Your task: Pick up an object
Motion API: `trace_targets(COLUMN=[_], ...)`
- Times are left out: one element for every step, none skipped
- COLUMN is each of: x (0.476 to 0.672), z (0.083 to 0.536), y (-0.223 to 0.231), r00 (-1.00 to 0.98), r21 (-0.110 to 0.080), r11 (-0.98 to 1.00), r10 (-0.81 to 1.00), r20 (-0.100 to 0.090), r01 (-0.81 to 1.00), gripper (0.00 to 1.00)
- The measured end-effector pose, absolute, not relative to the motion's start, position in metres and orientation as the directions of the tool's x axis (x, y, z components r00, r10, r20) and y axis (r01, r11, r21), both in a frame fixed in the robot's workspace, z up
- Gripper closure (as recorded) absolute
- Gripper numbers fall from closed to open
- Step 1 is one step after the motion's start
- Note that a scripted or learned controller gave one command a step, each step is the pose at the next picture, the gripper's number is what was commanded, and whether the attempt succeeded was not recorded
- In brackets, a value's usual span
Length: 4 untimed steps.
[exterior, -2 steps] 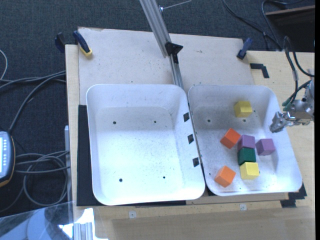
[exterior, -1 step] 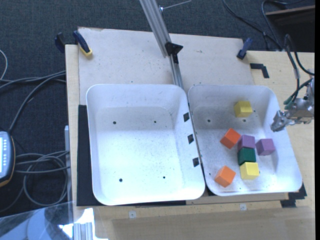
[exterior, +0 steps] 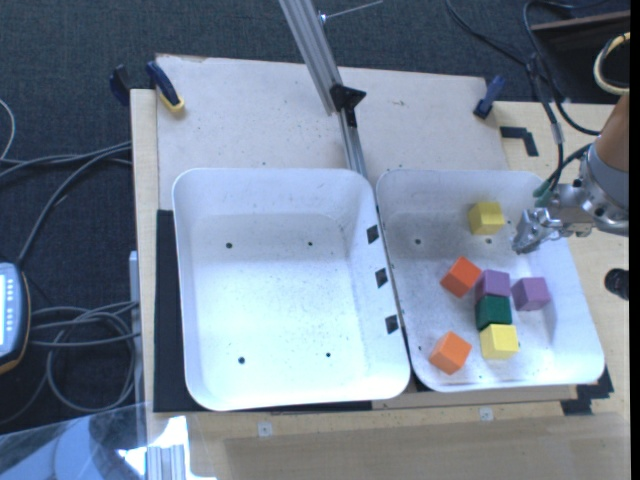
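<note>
The claw (exterior: 527, 236) sits at the right of the frame, above the right bin (exterior: 420, 203); its state cannot be determined. The nearest yellow cube (exterior: 487, 217) lies just left of it, apart.

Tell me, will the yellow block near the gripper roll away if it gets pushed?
Probably not: the yellow block looks like a cube with flat faces, so it should slide, not roll. It sits apart from the other blocks, so a push likely moves it alone. It looks stiff and light.
</note>
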<state>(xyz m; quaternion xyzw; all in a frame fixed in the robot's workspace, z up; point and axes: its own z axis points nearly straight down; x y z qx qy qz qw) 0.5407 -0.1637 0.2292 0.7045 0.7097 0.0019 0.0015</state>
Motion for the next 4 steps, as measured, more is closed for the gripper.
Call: trace_targets(x=[0.551, 0.557, 0.563, 0.578], z=[0.236, 0.240, 0.239, 0.231], y=[-0.102, -0.056, 0.003, 0.048], r00=[-0.009, -0.007, -0.008, -0.007], r21=[0.005, 0.003, 0.002, 0.002], r11=[0.009, 0.007, 0.008, 0.007], r10=[1.000, 1.000, 1.000, 1.000], r20=[0.001, 0.002, 0.002, 0.002], r01=[1.000, 1.000, 1.000, 1.000], gripper=[1.00, 1.00, 1.00, 1.00])
